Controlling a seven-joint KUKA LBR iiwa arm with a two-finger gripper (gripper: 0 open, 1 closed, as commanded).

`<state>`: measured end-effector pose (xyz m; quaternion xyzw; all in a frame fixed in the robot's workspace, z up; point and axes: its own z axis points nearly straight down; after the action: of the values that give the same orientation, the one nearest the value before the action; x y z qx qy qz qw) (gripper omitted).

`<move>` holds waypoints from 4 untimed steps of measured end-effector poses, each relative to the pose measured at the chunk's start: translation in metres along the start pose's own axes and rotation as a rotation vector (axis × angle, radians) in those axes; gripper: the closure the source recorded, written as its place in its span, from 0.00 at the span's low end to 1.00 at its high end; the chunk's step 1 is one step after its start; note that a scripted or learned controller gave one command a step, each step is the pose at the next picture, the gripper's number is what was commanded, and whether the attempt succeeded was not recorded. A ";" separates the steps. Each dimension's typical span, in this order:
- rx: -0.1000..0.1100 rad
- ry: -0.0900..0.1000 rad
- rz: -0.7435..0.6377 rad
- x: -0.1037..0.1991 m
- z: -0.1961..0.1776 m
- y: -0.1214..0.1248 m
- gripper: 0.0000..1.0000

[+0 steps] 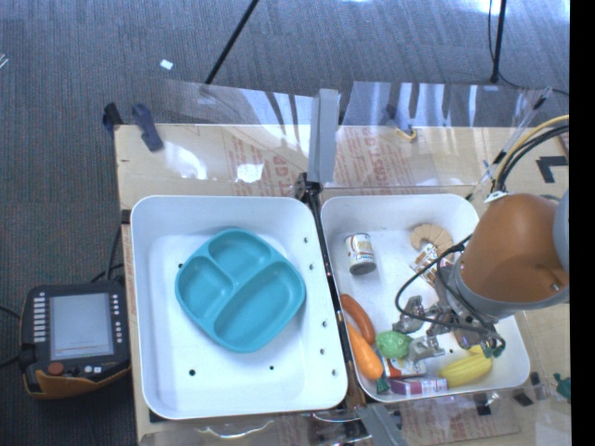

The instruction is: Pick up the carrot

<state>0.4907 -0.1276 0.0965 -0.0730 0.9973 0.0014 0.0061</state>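
The carrot [365,355] is a short orange piece lying along the left wall of the right bin [400,204], near its front. My gripper [421,334] hangs low over the front middle of that bin, a little to the right of the carrot, with a small green item [393,345] between them. The grey arm with its orange band [514,254] comes in from the right and covers the bin's right side. I see nothing held in the gripper.
A red-orange sausage [358,315] lies just behind the carrot. A small can [361,253], a tan round piece [429,238], a yellow banana [467,368] and a flat red-and-white tube [417,386] share the right bin. The left bin [158,226] holds a blue divided plate [241,289].
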 end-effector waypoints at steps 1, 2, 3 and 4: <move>0.001 0.002 0.006 -0.026 -0.094 0.074 1.00; 0.001 0.011 0.009 -0.024 -0.090 0.073 0.00; -0.001 0.012 -0.197 -0.008 0.009 -0.041 0.00; 0.001 0.008 -0.040 -0.077 -0.004 -0.089 0.00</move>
<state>0.5800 -0.2040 0.1014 -0.0928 0.9957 0.0005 0.0022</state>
